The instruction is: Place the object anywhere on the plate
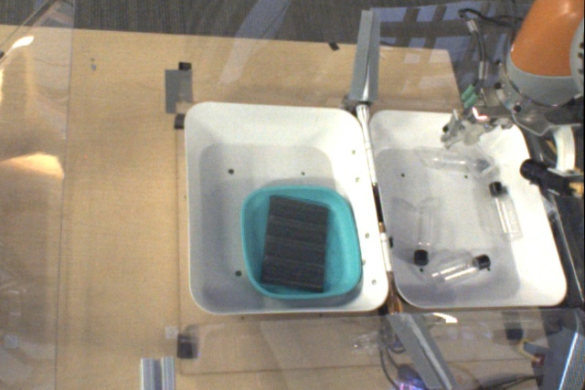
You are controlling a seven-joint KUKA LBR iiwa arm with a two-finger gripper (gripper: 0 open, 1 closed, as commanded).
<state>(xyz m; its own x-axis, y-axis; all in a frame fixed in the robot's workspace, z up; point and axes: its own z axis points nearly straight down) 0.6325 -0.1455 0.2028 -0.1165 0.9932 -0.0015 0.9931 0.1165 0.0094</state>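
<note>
While the arm hangs over the far right corner of the right bin, the task's thing already lies on the plate in the left bin. It is a dark grey, ridged block, roughly rectangular, with parallel grooves running across its width. It lies flat and a little askew, its long side running from the plate's far edge to its near edge, and it covers most of the plate's floor. Judging from this, the placing looks done or nearly so, and the arm's position away from the plate fits a retreat or a rest, though that is only my reading.

The plate is a teal, square dish with rounded corners and a raised rim. It sits toward the near right part of the left bin, close to the wall shared with the right bin. That rim would keep the block from sliding off.

At the arm's end, the pincer sits near the far edge of the right bin, over its white wall. It is small and partly blurred by cables, so I cannot tell how it stands, and nothing is visibly caught in it.

Several clear vials with dark caps lie scattered on the right bin's floor, mostly toward its near edge, well apart from the plate. Both bins rest side by side on the wooden bench.
</note>
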